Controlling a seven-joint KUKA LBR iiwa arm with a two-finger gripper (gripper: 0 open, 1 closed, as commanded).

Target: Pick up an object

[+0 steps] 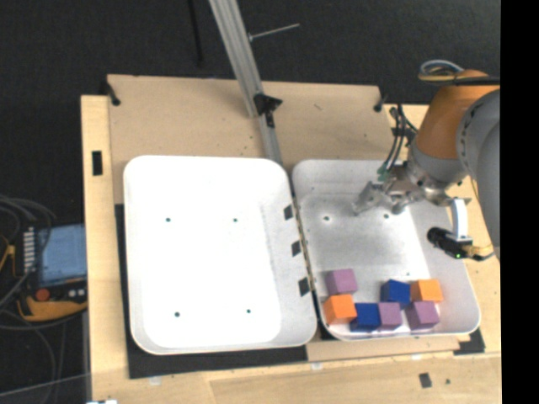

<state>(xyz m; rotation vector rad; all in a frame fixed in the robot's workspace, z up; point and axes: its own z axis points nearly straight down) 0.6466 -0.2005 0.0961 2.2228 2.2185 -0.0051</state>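
Sitting along the near edge of the right bin [438, 225] is our cluster of blocks, seven of them by my count. Leading the pack on the left, an orange block [340, 308] rests just in front of a purple block [341, 281], the two touching. Just right of the orange one, a blue block [367, 316] sits against the bin's front rim, with another purple block [389, 314] tight beside it. Behind that pair, a second blue block [396, 292] stands next to a small orange block [428, 289], and a third purple block [423, 314] closes out the row at the right.

Up at the far end of the same bin, well apart from all that colour, the gripper [381, 199] hangs over bare white floor, pointing toward the middle of the bench. Nothing sits between its fingers; they look slightly spread, with no block anywhere near them.

Above the gripper, the arm [459, 133] comes in from the right, orange band bright over the wrist, grey housing behind it, thin cables trailing down to the tool.

Over to the left, the left bin [210, 251] lies side by side with its neighbour. A slim metal pole [244, 66] slants across the back of the wooden bench [168, 116], and off the bench's left edge a blue box [63, 255] sits among dark cables.
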